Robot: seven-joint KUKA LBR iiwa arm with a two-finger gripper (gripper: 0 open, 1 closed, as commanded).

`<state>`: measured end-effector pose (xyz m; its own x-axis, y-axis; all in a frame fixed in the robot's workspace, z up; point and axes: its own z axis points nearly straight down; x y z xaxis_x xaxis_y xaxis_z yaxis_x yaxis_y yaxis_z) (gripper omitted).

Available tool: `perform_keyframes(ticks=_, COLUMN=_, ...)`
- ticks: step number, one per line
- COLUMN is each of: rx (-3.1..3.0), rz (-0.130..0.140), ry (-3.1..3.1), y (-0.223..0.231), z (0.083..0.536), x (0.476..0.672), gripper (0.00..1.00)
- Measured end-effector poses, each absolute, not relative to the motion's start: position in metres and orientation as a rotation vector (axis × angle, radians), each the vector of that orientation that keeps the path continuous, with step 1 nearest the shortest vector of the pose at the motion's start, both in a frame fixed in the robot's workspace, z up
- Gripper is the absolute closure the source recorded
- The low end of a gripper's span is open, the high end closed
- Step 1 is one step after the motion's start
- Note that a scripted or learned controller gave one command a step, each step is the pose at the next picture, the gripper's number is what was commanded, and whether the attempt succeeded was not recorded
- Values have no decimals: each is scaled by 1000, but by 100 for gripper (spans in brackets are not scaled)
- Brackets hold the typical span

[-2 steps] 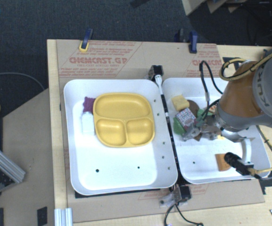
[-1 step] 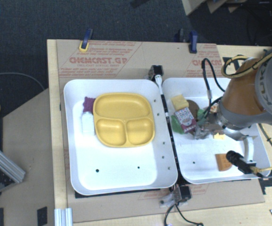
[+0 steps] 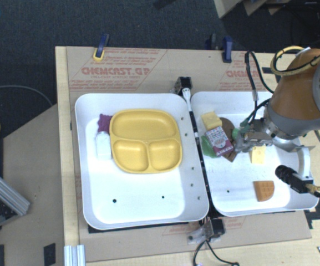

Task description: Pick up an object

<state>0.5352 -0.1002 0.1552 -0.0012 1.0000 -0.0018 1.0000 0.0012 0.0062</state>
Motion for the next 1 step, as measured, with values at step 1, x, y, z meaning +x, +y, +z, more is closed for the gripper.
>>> perform_keyframes(ticks=1, rx=2215, rz=6, ry=2218, y=-105, z=204, x=544, gripper=100)
